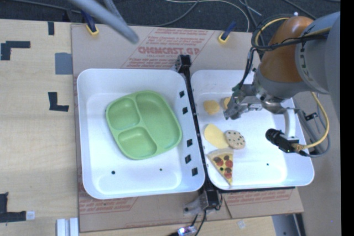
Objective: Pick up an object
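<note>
the hand hangs low in the right bin, likely so it can reach the toy food there; i cannot tell if it is gripping or let go, and nothing shows held in it; just beside the hand sits a small yellow piece, maybe the thing it will try for; a little below the hand lie a yellow wedge and a round cookie, close together; further below is a pizza slice; the food is bunched on the side of the bin nearest the other bin; far off from the hand, the left bin holds a green tray with three parts; both bins rest on the surface.
</note>
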You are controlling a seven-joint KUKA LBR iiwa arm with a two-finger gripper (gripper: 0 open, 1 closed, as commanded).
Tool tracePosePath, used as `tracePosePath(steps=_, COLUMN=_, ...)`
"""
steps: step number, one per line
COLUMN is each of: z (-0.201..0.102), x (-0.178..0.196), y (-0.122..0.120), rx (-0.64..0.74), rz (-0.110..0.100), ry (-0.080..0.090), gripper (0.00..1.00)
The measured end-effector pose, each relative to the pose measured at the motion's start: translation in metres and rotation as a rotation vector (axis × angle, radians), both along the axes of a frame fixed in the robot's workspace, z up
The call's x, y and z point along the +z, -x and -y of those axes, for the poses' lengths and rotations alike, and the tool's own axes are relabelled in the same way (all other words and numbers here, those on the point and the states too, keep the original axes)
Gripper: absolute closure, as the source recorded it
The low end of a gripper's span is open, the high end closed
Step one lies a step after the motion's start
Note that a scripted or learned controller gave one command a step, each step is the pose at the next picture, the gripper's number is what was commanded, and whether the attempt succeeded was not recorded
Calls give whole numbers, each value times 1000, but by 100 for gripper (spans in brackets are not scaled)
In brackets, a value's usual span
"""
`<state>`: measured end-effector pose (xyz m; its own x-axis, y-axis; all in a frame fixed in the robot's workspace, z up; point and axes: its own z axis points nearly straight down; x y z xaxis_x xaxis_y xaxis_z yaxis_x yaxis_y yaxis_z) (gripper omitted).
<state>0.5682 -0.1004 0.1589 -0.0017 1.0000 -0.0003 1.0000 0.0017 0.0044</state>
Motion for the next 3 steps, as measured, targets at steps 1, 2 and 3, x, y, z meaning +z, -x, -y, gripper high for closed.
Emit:
tracePosePath(steps=1, z=0, x=51, y=-1, rx=0, rz=0, ry=0, gripper=100)
tracePosePath(steps=2, z=-57, x=46, y=-13, rx=5, rz=-6, ry=-2, gripper=100)
tracePosePath(steps=3, z=-111, x=60, y=-14, rx=5, rz=-5, ry=-2, gripper=100)
